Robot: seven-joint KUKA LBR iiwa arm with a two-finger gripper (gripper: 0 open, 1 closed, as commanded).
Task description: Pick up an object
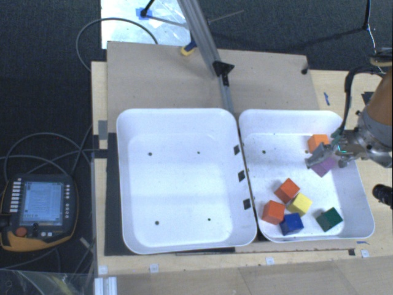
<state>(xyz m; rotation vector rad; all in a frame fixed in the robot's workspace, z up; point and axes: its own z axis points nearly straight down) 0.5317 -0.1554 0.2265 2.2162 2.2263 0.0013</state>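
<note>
While two white bins (178, 177) sit on a pale desk (264, 78) above dark carpet (43, 54), coloured blocks (288, 204) lie in the right bin, where the gripper (323, 158) is clamped on a purple block (323, 166). No writing is legible.
</note>
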